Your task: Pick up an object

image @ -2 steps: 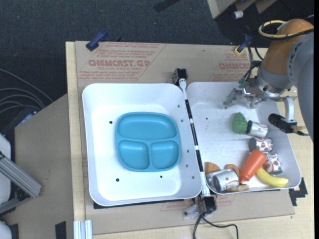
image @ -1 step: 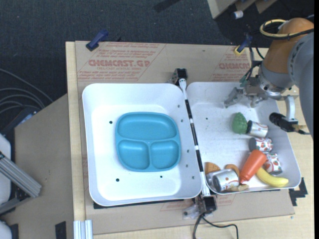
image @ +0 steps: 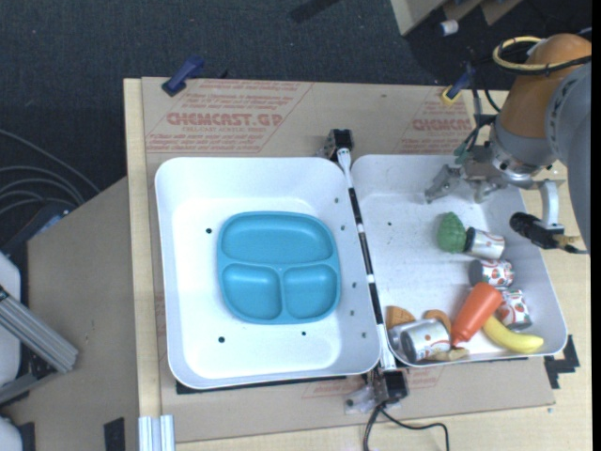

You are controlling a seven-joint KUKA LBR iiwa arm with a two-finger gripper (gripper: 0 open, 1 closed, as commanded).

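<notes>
Two white bins [image: 178, 252] are sitting side by side, one blue divided plate [image: 279, 266] is lying in the left one, and the right one is holding one carrot [image: 476, 312], one banana [image: 512, 336], one green item [image: 452, 232], and what look like four small cans [image: 424, 338].

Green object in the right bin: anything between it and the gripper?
Nothing visible. The gripper sits near the right bin's far wall, and bare bin floor separates it from the green object. A small can lies against the green object's right side, away from the gripper.
</notes>
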